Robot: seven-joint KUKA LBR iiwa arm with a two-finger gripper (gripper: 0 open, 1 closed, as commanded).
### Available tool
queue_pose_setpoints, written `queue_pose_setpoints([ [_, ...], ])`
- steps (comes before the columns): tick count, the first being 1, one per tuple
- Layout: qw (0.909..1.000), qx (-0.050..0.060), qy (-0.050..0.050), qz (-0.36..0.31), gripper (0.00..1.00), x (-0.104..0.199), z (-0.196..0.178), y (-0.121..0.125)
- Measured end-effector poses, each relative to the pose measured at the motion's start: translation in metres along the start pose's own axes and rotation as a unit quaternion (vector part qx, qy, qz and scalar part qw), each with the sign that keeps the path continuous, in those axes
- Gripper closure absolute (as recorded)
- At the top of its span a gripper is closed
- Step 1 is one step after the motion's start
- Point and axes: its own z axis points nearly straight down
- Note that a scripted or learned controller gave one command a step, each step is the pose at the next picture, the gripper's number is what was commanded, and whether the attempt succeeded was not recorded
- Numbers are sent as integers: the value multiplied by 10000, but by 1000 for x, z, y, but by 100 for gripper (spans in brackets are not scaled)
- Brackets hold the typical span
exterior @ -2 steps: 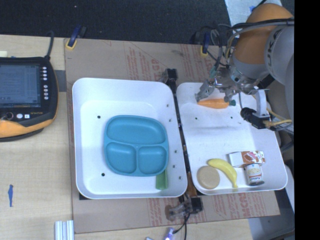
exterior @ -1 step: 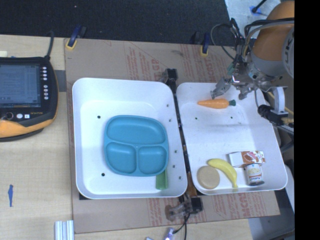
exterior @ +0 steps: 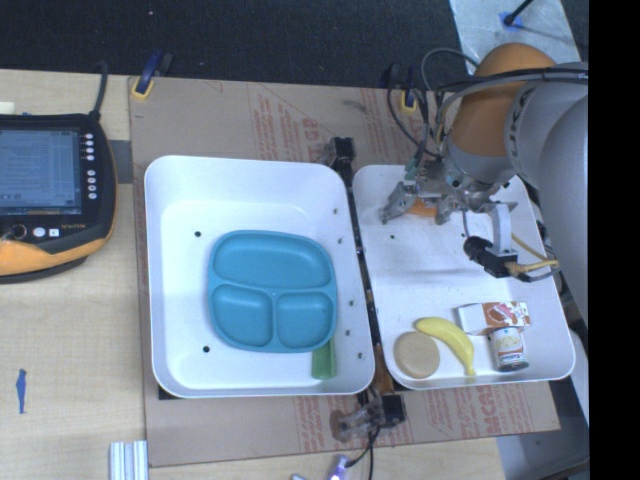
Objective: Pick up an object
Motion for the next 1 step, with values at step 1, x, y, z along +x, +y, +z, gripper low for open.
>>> queue_pose_setpoints([
  [1,10000,-65,-7,6,0,-31,-30,2],
])
